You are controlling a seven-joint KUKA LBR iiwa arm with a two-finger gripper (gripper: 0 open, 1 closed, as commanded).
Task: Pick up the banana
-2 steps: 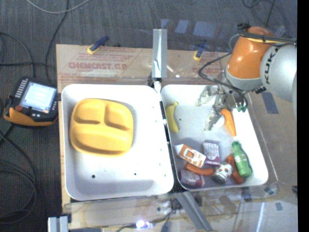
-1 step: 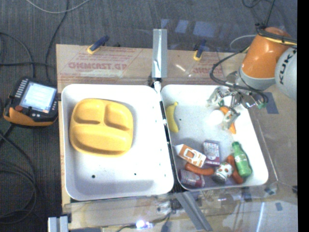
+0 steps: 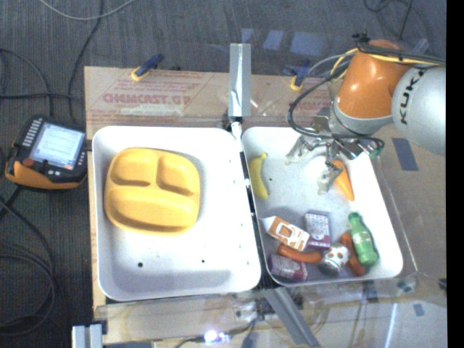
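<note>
I'm looking at the gripper [image 3: 330, 167] hanging over the top of the right bin [image 3: 388, 216], near a carrot [image 3: 344, 181]; can't tell its state from this angle, prob. nothing in it. The banana [image 3: 257, 175] is lying along that bin's left wall, well apart from it. I'm thinking approach w/ care, coming down across the banana's width, clear of the wall. Same bin is holding a green bottle [image 3: 362, 239], carton [image 3: 288, 232] etc. The left bin [image 3: 217, 267] is carrying a yellow tray [image 3: 153, 189]
</note>
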